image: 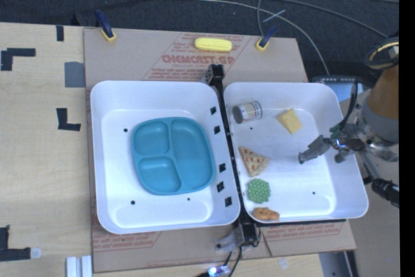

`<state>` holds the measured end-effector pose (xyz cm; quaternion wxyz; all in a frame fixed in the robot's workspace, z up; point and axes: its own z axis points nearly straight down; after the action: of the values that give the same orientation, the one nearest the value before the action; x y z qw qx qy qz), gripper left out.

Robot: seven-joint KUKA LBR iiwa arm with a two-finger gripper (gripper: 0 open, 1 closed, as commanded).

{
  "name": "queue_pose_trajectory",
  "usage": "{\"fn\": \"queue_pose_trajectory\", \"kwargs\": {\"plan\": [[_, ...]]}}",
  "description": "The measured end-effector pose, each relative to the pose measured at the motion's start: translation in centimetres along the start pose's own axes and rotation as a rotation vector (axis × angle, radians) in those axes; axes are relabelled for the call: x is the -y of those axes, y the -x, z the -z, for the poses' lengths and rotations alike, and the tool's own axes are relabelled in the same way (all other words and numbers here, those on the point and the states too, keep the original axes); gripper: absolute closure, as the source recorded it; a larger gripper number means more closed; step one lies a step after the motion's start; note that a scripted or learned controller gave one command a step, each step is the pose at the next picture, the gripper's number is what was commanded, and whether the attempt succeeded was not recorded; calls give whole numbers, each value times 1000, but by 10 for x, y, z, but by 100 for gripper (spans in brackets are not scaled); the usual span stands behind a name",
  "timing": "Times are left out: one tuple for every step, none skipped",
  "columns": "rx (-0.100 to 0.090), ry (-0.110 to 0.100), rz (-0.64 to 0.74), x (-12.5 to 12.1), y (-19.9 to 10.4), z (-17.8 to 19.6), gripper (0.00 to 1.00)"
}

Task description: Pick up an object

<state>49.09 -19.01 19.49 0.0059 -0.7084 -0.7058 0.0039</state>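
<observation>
Bins first: two shallow white ones sit side by side on a sheet of brown cardboard (272,58), joined along a black divider. One blue plate (173,155) with three compartments lies in the left bin (107,159), near its middle, and it carries nothing that I can see.

Five small things lie in the right bin (340,198). One small can (247,111) rests on its side near the upper left corner, close to the divider. One yellow block (290,120) lies just right of the can, apart from it. One waffle-patterned wedge (253,161) lies lower down, close to the divider. One green round piece (259,190) sits just below the wedge, and one orange-brown piece (266,213) lies against the bottom wall below that. None of the five touches another, as far as the view shows.

One arm comes in from the right, its orange band (388,95) at the edge. The gripper (305,156) hangs over the right half of the right bin, its dark tip pointing left toward the wedge and well apart from every piece. Nothing shows between its tips; whether the pincer is spread or closed I cannot tell, since the tip reads as one dark shape.

Outside the bins, one yellow banana-like piece (213,44) lies on the cardboard above them. Two clamps with blue handles (104,24) pin the cardboard's upper corners
</observation>
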Motion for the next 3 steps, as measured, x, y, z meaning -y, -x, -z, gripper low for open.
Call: {"fn": "queue_pose_trajectory", "kwargs": {"plan": [[3, 12, 4, -3, 0, 6, 0], [1, 8, 4, -2, -6, -38, 0], [2, 8, 4, 0, 0, -84, 0]]}}
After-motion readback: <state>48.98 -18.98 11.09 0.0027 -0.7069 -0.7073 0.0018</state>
